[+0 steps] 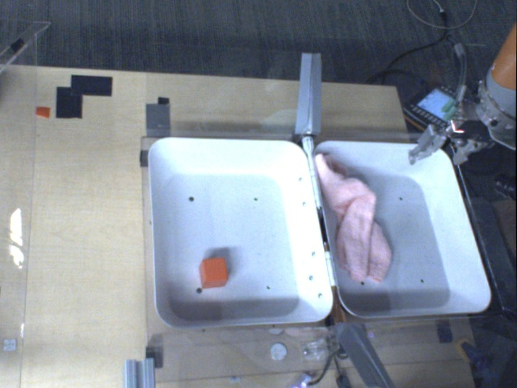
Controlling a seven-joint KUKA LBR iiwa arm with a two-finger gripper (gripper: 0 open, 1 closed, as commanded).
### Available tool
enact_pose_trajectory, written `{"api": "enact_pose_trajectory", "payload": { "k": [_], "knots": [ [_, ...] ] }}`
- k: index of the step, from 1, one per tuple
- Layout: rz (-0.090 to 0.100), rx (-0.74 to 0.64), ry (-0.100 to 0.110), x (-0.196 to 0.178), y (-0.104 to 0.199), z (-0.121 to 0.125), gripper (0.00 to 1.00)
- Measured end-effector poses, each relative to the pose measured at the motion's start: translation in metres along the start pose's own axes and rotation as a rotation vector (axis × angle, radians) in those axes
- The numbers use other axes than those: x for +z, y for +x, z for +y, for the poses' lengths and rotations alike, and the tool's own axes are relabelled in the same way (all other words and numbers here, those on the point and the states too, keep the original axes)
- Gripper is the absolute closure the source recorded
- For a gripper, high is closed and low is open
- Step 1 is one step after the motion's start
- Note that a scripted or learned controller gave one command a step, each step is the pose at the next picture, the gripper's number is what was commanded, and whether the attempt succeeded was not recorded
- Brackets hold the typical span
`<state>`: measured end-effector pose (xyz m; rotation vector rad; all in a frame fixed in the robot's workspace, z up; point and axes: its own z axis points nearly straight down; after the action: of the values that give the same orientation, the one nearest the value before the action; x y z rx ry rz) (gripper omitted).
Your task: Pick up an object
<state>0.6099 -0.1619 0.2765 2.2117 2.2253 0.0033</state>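
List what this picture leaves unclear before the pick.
- Gripper: small and blurred at the right bin's top corner; open or shut is unreadable.
- Arm: cut off by the right edge.
- Pink cloth: folds hide whatever lies beneath.
- Orange block: too small for surface detail.

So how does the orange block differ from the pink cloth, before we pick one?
The orange block is small, compact and hard-edged; the pink cloth is much larger, limp and crumpled. The block sits in the left bin, near its front left, away from the walls; the cloth lies in the right bin along the divider side. Both rest untouched on a bin floor.
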Motion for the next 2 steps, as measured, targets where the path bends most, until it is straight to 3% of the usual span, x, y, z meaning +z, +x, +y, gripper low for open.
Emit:
{"api": "enact_pose_trajectory", "payload": {
  "k": [1, 2],
  "knots": [
    [0.001, -0.197, 0.000, 0.136, -0.002, -0.015, 0.00],
    [-0.003, -0.278, -0.012, 0.185, 0.024, -0.059, 0.00]
  ]
}}
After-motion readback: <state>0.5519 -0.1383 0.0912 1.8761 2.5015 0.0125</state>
